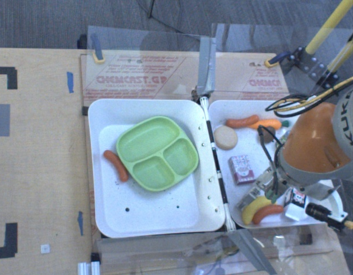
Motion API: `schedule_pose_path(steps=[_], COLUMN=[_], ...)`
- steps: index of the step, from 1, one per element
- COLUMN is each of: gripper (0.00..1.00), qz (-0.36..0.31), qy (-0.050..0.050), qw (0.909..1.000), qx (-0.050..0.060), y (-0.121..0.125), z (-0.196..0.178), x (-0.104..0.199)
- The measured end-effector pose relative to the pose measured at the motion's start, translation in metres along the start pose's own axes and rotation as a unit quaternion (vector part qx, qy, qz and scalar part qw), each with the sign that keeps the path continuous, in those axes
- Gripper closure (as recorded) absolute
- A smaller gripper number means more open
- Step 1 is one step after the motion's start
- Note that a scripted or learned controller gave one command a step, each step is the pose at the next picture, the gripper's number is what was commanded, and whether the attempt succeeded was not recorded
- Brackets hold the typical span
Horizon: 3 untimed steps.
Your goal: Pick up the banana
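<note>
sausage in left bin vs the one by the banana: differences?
The left-bin sausage lies alone on bare floor beside the green plate; the right-bin sausage touches the banana, under the arm. The left one runs diagonally and shows whole; the right one lies nearly level, partly hidden. Both are orange-red.

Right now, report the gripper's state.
Gripper: low in the right bin, just above the banana; open or closed cannot be told.
</note>
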<state>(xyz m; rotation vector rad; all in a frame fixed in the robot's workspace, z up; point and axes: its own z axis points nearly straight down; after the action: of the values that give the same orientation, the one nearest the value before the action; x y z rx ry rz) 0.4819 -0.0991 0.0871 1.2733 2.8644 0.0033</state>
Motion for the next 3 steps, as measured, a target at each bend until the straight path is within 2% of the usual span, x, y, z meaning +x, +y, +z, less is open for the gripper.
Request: schedule_pose_path(steps=[1,2,3], gripper=[0.00,1.00,1.00], qz=[0.000,0.001,0.013], qy=[0.000,-0.002,0.002], qw=[1.0000,1.0000,0.9999], qx=[0.000,-0.002,0.002], y=[0.000,0.001,0.049], z=[0.000,-0.011,-0.097], x=[0.000,-0.001,0.056])
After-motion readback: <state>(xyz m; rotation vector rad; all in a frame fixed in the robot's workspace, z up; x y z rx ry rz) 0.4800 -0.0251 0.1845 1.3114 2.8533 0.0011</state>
